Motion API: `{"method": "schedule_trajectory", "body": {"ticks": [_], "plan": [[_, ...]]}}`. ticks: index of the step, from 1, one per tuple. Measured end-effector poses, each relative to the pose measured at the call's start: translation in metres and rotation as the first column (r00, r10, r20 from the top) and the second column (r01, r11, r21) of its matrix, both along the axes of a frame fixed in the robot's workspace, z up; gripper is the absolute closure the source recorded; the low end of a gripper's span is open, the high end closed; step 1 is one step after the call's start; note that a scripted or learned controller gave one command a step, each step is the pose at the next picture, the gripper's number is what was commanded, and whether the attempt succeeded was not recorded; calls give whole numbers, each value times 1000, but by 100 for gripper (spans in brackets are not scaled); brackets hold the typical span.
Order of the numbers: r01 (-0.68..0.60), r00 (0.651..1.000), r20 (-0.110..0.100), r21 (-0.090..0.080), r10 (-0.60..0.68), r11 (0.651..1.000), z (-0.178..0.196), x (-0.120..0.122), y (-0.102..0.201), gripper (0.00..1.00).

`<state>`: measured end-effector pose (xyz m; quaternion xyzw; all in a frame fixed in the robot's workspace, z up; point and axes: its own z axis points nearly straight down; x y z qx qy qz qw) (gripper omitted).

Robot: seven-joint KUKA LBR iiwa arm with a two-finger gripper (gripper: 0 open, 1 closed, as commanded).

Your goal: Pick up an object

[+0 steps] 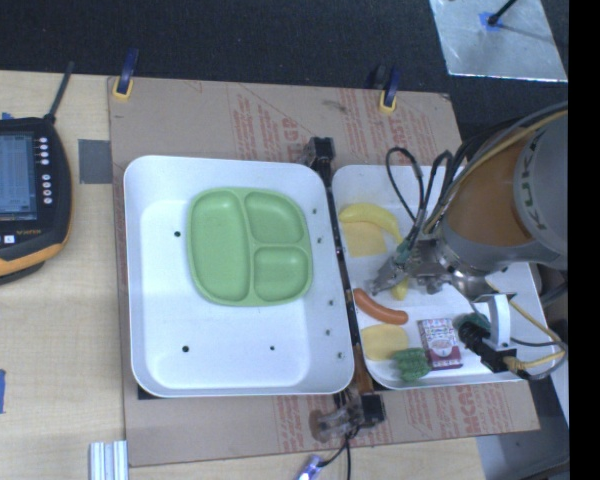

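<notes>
In the right bin (352, 186) lie a yellow banana-like piece (368, 224), a red-orange sausage (380, 308), a pale yellow round piece (384, 342), a green toy (412, 365) and a small red-and-white packet (441, 344). My gripper (396, 276) reaches down into this bin from the right, just above the sausage and below the banana piece. A small yellow bit (399, 291) shows near its tip. The arm's grey body and orange band (490, 203) cover the bin's right part.
The left bin (155, 298) holds a green divided plate (249, 245). A teach pendant (15, 193) lies on the bench at far left. Black cables (417, 183) loop above the gripper. Clamps stand between the bins at top (321, 152) and bottom (352, 413).
</notes>
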<state>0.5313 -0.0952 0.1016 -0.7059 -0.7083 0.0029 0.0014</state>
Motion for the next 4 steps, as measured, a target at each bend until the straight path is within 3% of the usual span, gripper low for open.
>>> {"method": "schedule_trajectory", "body": {"ticks": [1,2,3,4], "plan": [[-1,1000,-1,-2,1,1000,10,0,-1,100],[-2,1000,6,1,2,1000,114,40,-35,100],[-2,1000,4,2,2,1000,113,40,-34,0],[-1,1000,0,2,1,1000,38,-13,-81,0]]}}
